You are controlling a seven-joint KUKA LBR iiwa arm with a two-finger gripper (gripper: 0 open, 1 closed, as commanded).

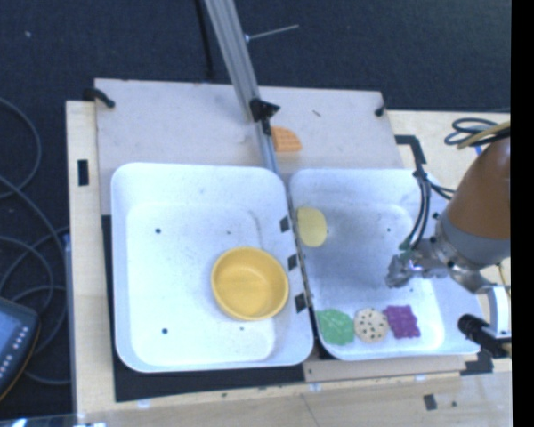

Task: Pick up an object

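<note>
In the right bin (pixel 356 194) a pale yellow round piece (pixel 311 226) lies near the left wall. Along the front wall sit a green lump (pixel 335 326), a speckled cookie (pixel 370 325) and a purple piece (pixel 402 321) in a row. A yellow bowl (pixel 248 282) rests in the left bin (pixel 160 229). My gripper (pixel 402 270) hangs over the right bin's right side, above and slightly behind the purple piece. Nothing shows between its tips.
An orange object (pixel 286 140) lies on the board behind the bins. A slanted metal rail (pixel 236 60) runs down to the gap between the bins. Cables trail at the right bench edge (pixel 476 132).
</note>
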